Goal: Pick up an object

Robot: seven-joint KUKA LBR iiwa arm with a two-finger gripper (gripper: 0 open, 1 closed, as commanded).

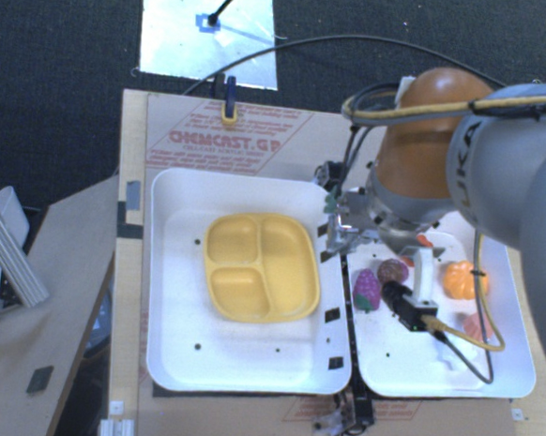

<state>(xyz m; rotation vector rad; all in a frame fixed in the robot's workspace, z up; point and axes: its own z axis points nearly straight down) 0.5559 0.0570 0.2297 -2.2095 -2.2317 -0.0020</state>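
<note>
White plastic makes up both shallow bins on the worktop (129, 248), which lie side by side and touch along a dark seam. Nearest in the right bin (487, 370) a yellow cable (470, 339) loops across the floor from a black fitting (407, 308) on the arm. Just beyond it, close to the seam, sits a purple bunch of toy grapes (368, 289), with a small dark red rounded object (393, 269) touching its far right side. To the right of these an orange toy fruit (458, 280) rests near the bin's right part, and a pinkish piece (473, 324) lies a little nearer, partly behind the cable.

In the left bin (178, 346) a yellow divided plate (260, 266) with three compartments lies flat, slightly right of centre, well apart from the toys.

Farther back, the grey arm with its orange band (435, 131) comes in from the right and hangs over the far left corner of the right bin. The gripper (343, 229) points down by the seam, just beyond the grapes; whether the jaws are apart or together cannot be told, and nothing is seen between them.

Beyond the bins a brown printed board (233, 129) lies on the worktop, and a shiny metal sheet (208, 29) farther still.
</note>
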